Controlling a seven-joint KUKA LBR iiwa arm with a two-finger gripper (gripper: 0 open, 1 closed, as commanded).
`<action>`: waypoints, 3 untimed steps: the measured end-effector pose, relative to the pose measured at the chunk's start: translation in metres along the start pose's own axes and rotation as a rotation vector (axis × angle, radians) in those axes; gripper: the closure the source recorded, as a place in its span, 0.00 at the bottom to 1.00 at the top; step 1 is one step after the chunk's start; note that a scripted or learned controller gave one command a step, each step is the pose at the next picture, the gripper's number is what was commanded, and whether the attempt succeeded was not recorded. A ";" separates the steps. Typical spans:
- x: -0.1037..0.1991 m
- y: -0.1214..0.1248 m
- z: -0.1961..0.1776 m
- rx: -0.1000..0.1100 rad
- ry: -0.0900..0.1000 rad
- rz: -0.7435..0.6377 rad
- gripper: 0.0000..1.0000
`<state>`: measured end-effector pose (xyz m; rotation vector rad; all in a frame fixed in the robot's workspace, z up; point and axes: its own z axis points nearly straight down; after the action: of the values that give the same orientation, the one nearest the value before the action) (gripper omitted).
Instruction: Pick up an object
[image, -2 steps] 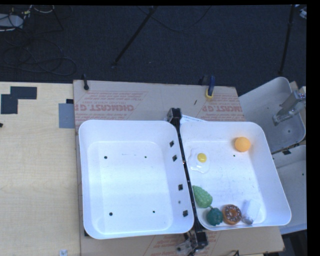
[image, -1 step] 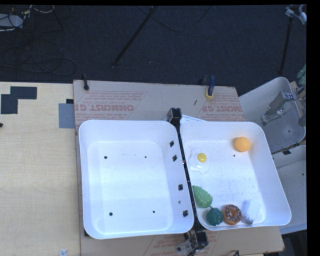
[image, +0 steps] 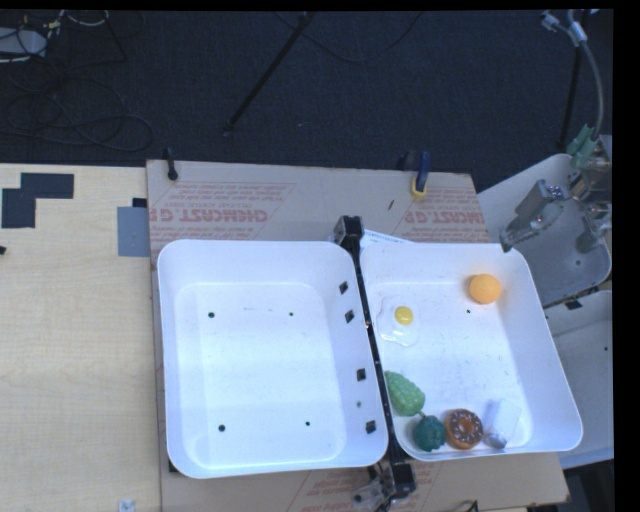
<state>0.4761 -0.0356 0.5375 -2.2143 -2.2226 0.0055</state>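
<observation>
We take the orange ball (image: 484, 289), alone near the right bin's (image: 560, 375) far right corner; whether the gripper (image: 515, 236) is released, we cannot tell.

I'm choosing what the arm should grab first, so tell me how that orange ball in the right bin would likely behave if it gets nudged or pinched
The orange ball looks round and smooth, so it would probably roll at a nudge. It sits apart from the other items near the right bin far corner, so it might run to the wall. Its curved surface may slip from a two-finger pinch unless gripped across the middle.
</observation>
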 end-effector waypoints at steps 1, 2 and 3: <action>0.028 0.000 0.000 0.001 0.000 0.001 0.00; 0.051 0.000 0.000 0.001 0.000 0.001 0.00; 0.076 0.000 0.000 0.001 0.000 0.001 0.00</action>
<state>0.4756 0.0405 0.5373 -2.2149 -2.2216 0.0065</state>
